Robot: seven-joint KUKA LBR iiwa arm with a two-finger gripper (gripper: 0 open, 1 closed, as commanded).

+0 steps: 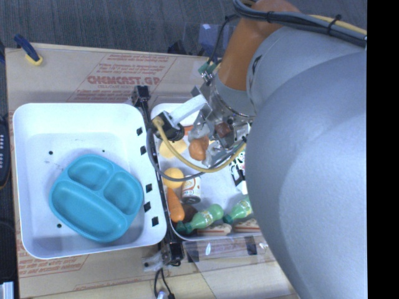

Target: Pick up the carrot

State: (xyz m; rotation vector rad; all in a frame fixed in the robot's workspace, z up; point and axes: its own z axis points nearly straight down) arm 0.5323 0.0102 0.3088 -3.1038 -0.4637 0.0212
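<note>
The carrot is a short orange piece lying along the left wall of the right bin, near its front corner. It lies below a yellow round fruit and beside a small can. My gripper hangs over the back half of the right bin, well behind the carrot and apart from it. An orange-brown rounded item sits right at the gripper's tip. Whether it is held or just lies under the gripper is hidden by the wrist and cables.
The left bin holds a blue divided plate. In the right bin, two green bottles lie along the front and a pale yellow item lies at the back left. The grey arm covers the bin's right side.
</note>
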